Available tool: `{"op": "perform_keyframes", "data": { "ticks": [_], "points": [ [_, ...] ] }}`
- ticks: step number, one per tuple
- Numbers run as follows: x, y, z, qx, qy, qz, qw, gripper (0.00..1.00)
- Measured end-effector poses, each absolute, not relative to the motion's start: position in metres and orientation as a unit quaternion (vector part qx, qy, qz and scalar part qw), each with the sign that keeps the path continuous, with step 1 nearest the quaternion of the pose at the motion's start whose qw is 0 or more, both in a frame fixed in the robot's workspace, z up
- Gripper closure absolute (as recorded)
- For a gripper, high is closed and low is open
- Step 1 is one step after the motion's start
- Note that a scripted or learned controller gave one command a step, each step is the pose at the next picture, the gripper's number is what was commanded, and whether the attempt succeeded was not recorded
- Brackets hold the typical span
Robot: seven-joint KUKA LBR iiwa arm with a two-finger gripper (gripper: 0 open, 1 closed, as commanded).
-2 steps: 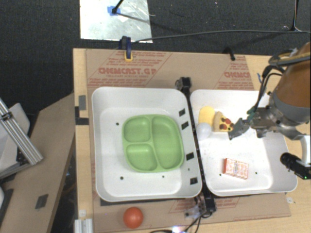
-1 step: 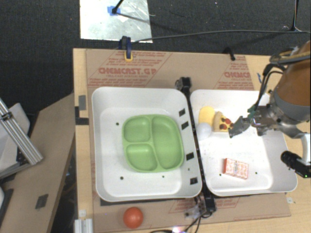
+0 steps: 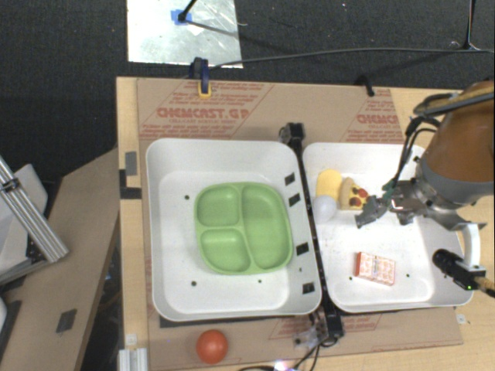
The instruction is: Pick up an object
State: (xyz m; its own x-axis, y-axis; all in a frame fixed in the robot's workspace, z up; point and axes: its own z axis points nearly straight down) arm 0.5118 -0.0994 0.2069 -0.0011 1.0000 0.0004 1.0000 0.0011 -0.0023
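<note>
The arm's broad orange band (image 3: 462,134) fills the 3 o'clock part of the picture, a smooth rounded shell with a glossy sheen, capped by a paler tan strip along its upper edge. Below it sits a grey, rounded wrist collar (image 3: 452,192). Thin black cables (image 3: 407,147) loop down the band's 9 o'clock side toward the wrist. The dark grey metal two-finger gripper (image 3: 370,211) juts toward 9 o'clock, angular and small, with tiny red and green specks near its base. A white curved bracket (image 3: 470,240) and a black cylindrical fitting (image 3: 456,267) hang at the collar's 6 o'clock side.
</note>
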Motion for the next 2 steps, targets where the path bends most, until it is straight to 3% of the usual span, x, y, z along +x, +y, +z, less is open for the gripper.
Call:
{"op": "perform_keyframes", "data": {
  "ticks": [2],
  "points": [
    [0.526, -0.089, 0.113, -0.707, -0.707, 0.0002, 0.001, 0.00]
  ]
}}
